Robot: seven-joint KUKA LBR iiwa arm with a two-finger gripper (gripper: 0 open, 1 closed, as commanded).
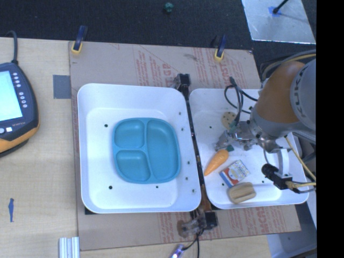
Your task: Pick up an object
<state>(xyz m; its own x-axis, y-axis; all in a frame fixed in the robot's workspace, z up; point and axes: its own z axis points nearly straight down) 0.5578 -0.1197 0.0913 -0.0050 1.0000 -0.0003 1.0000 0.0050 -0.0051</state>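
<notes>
While low in the right bin [212, 98], tool [226, 140] just above carrot [216, 162], opening indiscernible, grasp unclear

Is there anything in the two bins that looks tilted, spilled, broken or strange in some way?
Nothing stands out. The blue plate lies flat in the left bin. In the right bin, the carrot, a small packet and a tan block lie loose and apart, none spilled or visibly damaged. The claw is above the carrot.

The bench [37, 187] bears a cardboard sheet [140, 69] (clamped at its far edge), two bins [88, 144] on it, pendant [13, 109] left.
</notes>
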